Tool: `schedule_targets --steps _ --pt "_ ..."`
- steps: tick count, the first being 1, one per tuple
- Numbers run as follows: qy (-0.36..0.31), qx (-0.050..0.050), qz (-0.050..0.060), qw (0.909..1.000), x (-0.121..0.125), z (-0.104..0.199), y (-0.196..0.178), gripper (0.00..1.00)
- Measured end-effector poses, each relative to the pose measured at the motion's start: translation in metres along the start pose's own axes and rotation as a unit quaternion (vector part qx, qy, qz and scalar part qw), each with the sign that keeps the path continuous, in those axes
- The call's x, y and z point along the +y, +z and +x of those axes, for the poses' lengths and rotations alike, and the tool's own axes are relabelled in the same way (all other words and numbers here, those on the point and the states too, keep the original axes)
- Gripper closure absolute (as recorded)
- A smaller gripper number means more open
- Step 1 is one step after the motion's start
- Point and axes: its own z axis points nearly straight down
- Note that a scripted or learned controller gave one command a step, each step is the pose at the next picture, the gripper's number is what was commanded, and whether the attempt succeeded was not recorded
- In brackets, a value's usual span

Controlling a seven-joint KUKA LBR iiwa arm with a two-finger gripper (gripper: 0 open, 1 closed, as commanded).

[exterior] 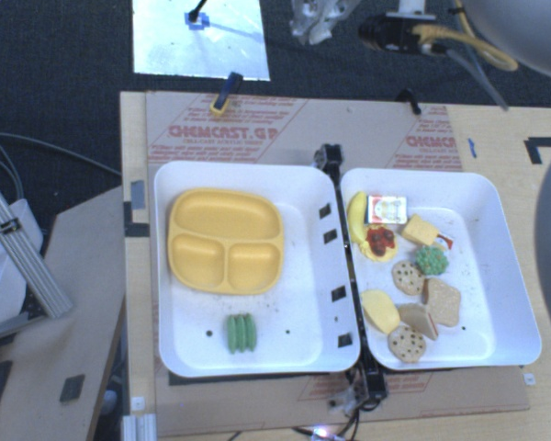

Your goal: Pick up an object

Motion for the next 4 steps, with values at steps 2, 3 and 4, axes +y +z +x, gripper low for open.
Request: schedule_targets --steps 2,3,4 --pt "0.001 -0.002 0.003 1.0 0.001 -0.005 -0.006 1.0" --pt "0.002 -0.003 0.009 1.0 -0.001 0.061 0.084 1.0" --pt "0.001 0.0 0.003 1.0 -0.09 0.059 -0.003 1.0"
